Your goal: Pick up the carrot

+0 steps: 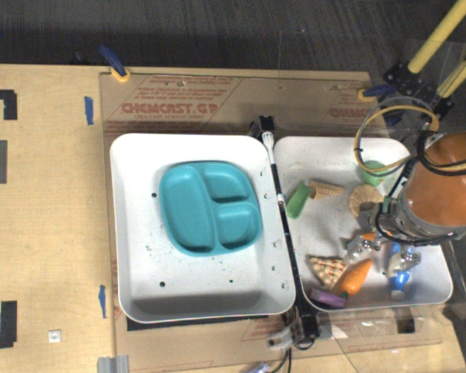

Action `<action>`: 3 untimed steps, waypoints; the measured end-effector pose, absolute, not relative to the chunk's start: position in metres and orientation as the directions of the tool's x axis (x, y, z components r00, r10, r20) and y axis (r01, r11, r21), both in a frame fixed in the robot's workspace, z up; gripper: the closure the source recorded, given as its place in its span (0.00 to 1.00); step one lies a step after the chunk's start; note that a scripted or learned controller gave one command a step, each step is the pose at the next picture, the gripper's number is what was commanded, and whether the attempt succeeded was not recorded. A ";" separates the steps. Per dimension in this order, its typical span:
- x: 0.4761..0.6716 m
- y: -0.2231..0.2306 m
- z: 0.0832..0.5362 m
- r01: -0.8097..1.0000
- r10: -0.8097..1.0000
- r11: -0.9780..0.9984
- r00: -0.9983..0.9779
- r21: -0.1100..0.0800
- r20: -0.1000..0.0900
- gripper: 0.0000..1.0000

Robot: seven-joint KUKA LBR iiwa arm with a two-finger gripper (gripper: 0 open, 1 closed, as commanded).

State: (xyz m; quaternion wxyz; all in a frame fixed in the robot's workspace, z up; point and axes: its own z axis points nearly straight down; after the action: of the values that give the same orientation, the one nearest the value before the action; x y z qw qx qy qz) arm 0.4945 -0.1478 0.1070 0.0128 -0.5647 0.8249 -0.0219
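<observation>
one gripper [380,255] hangs in the right bin [443,290]; its metal parts blur together, so its state cannot be told. the carrot [354,277] lies just near-left of it, beside a slice of pizza [326,268] and a purple thing [326,297]. the arm [439,189] hides the bin's right side. left bin [132,231] holds a blue tray [210,207].

One fixed camera looks down at a slant on both white bins [132,231], the arm [443,189] entering from the right.
</observation>
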 end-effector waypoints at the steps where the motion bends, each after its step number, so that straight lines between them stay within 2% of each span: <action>1: 0.494 -0.146 0.107 -0.914 -0.915 0.403 -0.404 -0.050 0.002 0.00; 2: 0.494 -0.140 0.107 -0.865 -0.866 0.499 -0.499 -0.049 -0.002 0.00; 3: 0.496 -0.147 0.106 -0.929 -0.931 0.365 -0.365 -0.052 -0.014 0.00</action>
State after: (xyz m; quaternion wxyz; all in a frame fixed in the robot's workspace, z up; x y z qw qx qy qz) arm 0.4962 -0.1471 0.1056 0.0204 -0.5631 0.8260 -0.0178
